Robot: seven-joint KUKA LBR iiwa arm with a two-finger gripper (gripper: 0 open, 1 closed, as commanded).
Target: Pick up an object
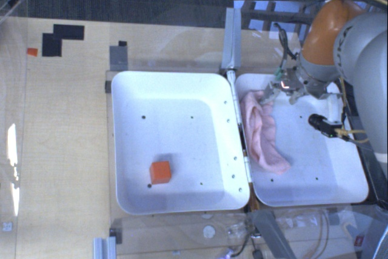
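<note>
Two shallow white plastic bins sit side by side on the pale wooden table point(60, 148). Left bin point(176, 91): one small orange cube point(160, 172) rests on the floor, toward the near-left corner, apart from the walls. Right bin point(315, 191): a crumpled pink cloth point(262, 133) lies along the left wall, running from the far side toward the middle of the bin, its near end curling rightward.

The grey arm with an orange band point(324, 24) reaches in from the right, over the far part of the right bin. The claw point(280, 85) is low at the far end of the pink cloth, at or just above its upper edge. Contact cannot be confirmed at this angle. Claw opening: cannot tell; the tips are too small and are hidden by the wrist hardware. Nothing is visibly clamped.

A black cable fitting point(321, 124) hangs from the wrist over the bin floor, right of the cloth.
</note>
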